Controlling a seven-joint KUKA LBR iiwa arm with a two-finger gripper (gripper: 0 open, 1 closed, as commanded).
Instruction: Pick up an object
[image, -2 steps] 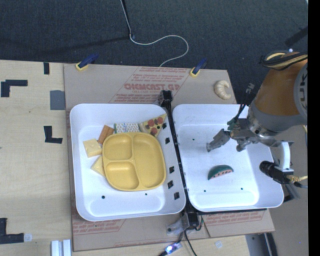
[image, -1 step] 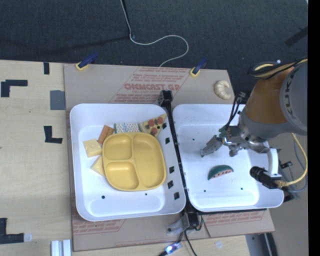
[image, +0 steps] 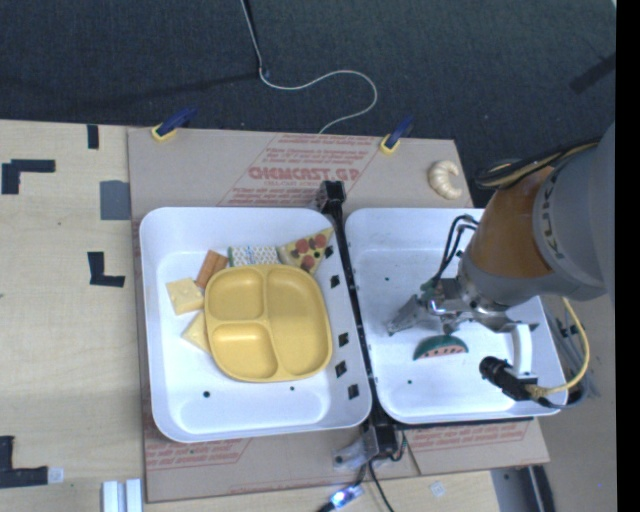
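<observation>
The bench (image: 60, 300) is light wood with some black marks on it. A big flat sheet of brown cardboard (image: 290, 170) with red writing lies on it. A blue and yellow clamp (image: 173, 123) grips the sheet at its far left corner, and another clamp (image: 397, 132) grips it at the far right. Two white bins sit side by side on the sheet, the left bin (image: 165, 400) touching the right bin (image: 400, 230). A small tan lump (image: 447, 178) lies on the cardboard just past the right bin.
</observation>
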